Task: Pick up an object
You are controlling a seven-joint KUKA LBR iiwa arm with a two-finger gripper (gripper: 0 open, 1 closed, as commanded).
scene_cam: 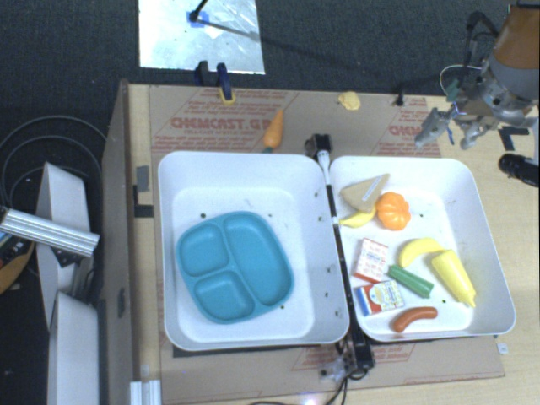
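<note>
The claw (449, 130) hovers spread open and holds nothing, above the counter just beyond the far rim of the right bin (483, 194). A good next move, I judge, is to drop straight over one well-separated piece, such as the orange pumpkin (393, 210) near that bin's far-left corner. The right bin carries nine toys: one pumpkin, two bananas, one corn, one sausage, one green stick, two cartons, one wedge. The left bin (181, 175) holds one blue tray (234, 265).
</note>
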